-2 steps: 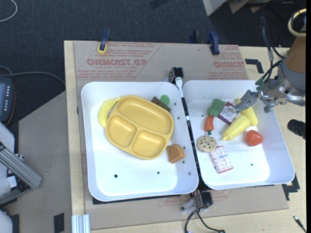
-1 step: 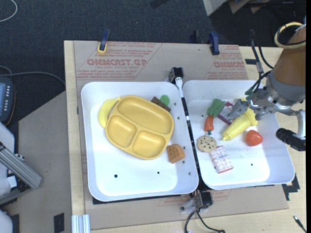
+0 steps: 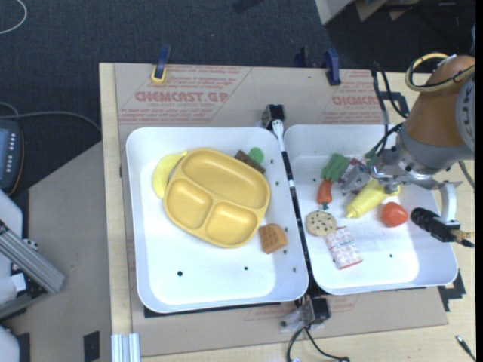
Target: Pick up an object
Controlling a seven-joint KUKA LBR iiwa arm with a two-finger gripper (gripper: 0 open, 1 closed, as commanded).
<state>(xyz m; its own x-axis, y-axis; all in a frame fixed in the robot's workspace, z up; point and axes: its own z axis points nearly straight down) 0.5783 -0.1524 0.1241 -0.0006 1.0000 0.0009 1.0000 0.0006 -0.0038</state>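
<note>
My gripper [image 3: 353, 178] reaches in from the right and sits low in the right bin [image 3: 423, 270], near its back middle. It hangs between a carrot with a green top [image 3: 325, 190] on its left and a yellow squash-like toy [image 3: 367, 199] just below it. A red tomato [image 3: 394, 215] lies to the right of the yellow toy. A chocolate-chip cookie [image 3: 321, 222] and a red-and-white packet [image 3: 344, 248] lie nearer the front. I see nothing held between the fingers.
The left bin [image 3: 189, 277] holds a yellow divided tray [image 3: 217, 197] lying over a yellow plate [image 3: 161, 176]. A green and brown piece [image 3: 252, 157] lies behind the tray, and a brown bread-like chunk [image 3: 272, 237] at its front right. The bins meet at a ridge [image 3: 296, 210].
</note>
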